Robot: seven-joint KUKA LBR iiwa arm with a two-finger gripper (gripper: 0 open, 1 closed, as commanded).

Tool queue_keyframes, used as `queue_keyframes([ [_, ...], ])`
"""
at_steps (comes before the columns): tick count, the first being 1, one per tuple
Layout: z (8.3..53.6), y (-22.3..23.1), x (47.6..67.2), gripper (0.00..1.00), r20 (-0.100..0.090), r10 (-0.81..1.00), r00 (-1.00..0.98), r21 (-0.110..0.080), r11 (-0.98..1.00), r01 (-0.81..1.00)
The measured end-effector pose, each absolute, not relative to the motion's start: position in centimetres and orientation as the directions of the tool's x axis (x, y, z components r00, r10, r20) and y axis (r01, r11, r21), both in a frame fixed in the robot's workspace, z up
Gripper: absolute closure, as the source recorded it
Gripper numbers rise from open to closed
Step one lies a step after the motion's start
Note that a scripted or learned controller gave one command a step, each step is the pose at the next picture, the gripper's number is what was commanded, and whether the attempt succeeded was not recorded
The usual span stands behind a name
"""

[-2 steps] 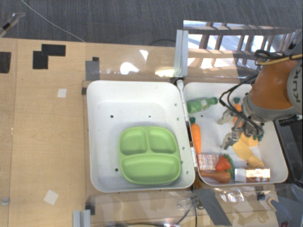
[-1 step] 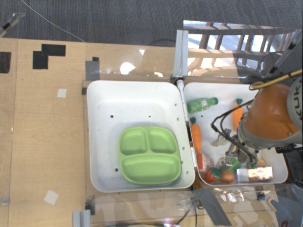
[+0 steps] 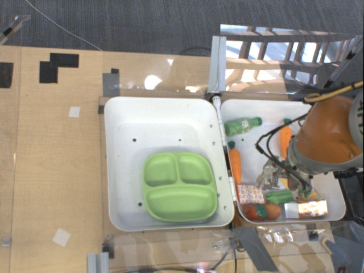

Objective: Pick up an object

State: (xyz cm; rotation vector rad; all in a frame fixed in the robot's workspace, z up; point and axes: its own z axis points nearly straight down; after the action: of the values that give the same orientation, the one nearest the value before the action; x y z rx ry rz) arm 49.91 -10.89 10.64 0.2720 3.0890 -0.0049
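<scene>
Objects: a heap of toy food in the right bin (image 3: 339,206), crowded toward its near edge.
Green bottle (image 3: 243,125): lying on its side at the far end of the right bin, well apart from the gripper.
Carrot (image 3: 235,164): stretched along the bin's left wall, green top pointing away from us.
Second carrot (image 3: 284,143): orange, partly tucked under the arm.
Near-corner pile: a red-and-white packet (image 3: 250,194), a strawberry (image 3: 259,211) beside something orange (image 3: 273,211), and a white-and-brown box (image 3: 306,209) along the near rim.
Green piece (image 3: 278,197): sits just below the gripper, touching or nearly so, hard to call.
Gripper (image 3: 277,178): down low over the pile; whether it's spread or closed, I cannot tell, too much clutter.
Arm (image 3: 327,135): orange band looming over the right bin's right half.
Left bin (image 3: 122,124): holds a green divided plate (image 3: 180,186), flat, toward the near side.
</scene>
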Motion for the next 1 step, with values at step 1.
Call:
queue_keyframes([
  [1,23.15,-7.50,55.46,1.00,-0.021,0.124,-0.992,0.002,0.992,0.124],
])
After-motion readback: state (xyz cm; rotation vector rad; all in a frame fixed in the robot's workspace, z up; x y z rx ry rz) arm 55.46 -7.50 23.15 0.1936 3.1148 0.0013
